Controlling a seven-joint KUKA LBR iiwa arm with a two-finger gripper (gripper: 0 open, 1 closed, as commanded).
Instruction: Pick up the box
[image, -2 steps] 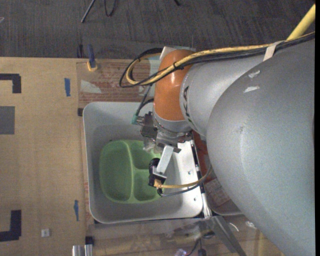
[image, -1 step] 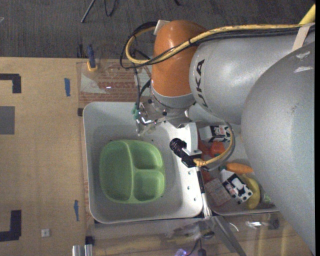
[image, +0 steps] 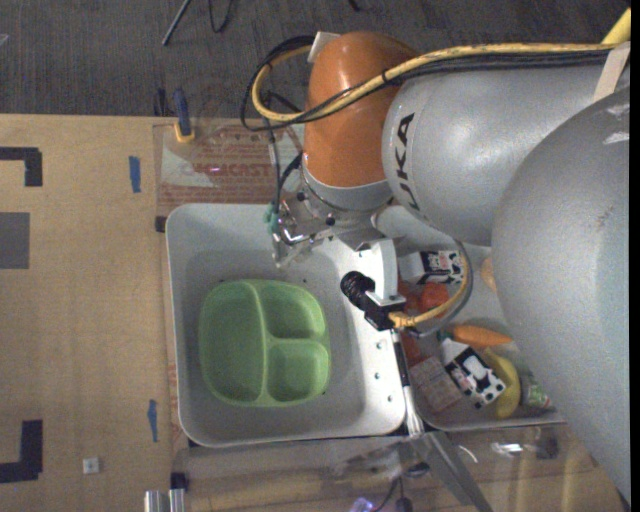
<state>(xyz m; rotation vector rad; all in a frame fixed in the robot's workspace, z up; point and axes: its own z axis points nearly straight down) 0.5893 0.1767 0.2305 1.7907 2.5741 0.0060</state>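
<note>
Arm (image: 480, 130): grey with an orange band, reaching in from the right over the two white bins. Gripper (image: 285, 232): at the upper edge of the left bin (image: 190, 300), above the green plate; whether its jaws are open or closed cannot be told, and nothing is seen between them. Green plate (image: 265, 342): three compartments, lying in the left bin. Box (image: 476, 372): small, black-and-white printed, lying in the right bin (image: 480, 420) among a banana (image: 509, 388), a carrot (image: 482, 335) and a red item (image: 432, 298); well apart from the gripper.
</note>
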